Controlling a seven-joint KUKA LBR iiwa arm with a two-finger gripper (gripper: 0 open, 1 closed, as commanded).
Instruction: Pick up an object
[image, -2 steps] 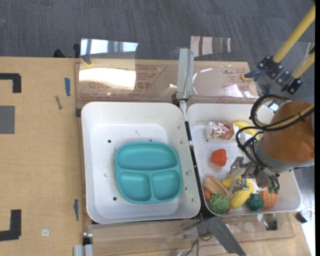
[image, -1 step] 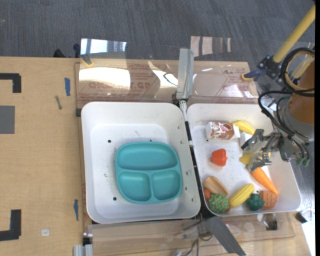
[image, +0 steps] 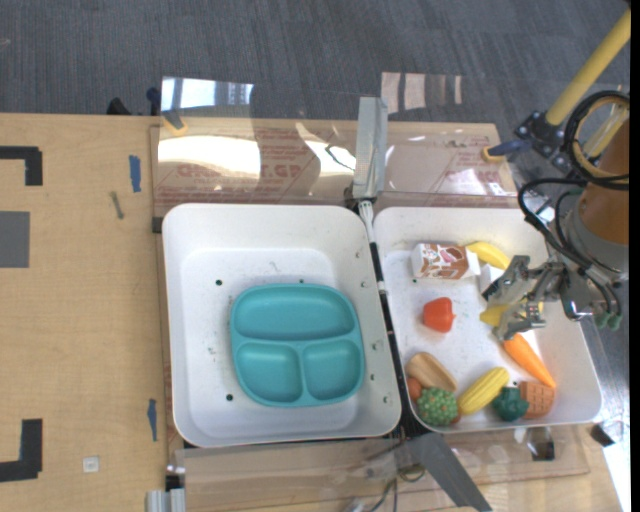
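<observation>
Grey pincer (image: 513, 297) hangs spread apart over the right bin (image: 590, 400), just above a carrot (image: 528, 362).

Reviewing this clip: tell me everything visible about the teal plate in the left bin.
The teal plate is a rounded-rectangle tray, plastic by its look, with three sections: one wide section across the far side and two smaller ones on the near side. It lies flat, right way up, near the middle of the left bin, resting on its floor. Nothing sits in its sections or touches it.

Arm (image: 608, 200) cut off at right edge. Yellow thing (image: 492, 314) partly hidden behind gripper (image: 512, 300). Carrot (image: 528, 362) top tucked under fingers. Fingers too blurry to tell.
</observation>
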